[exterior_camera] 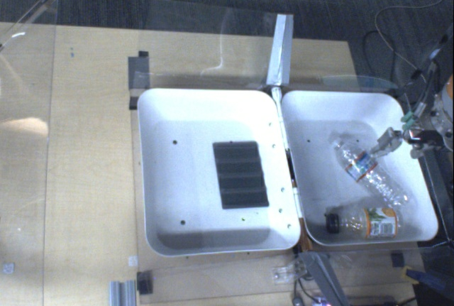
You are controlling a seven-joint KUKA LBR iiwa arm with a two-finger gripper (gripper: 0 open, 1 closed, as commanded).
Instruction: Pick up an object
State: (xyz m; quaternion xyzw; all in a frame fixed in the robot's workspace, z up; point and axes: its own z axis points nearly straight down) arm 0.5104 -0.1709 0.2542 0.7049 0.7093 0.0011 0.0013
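In the right bin, the gripper reaches in beside a crumpled clear plastic bottle; whether it is released or clenched I cannot tell. That bottle looks light, springy and slippery, best pinched across its ridged middle. A second bottle with a yellow label lies nearer the bin's front wall.

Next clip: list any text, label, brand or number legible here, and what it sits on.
No text is legible.
Clear plastic bottle with dark cap, right white bin: yellow, green and white label, print too blurred to read.
Crushed clear plastic bottle under the gripper: red and blue band, unreadable.
Black ribbed rectangular pad, left white bin: no markings.
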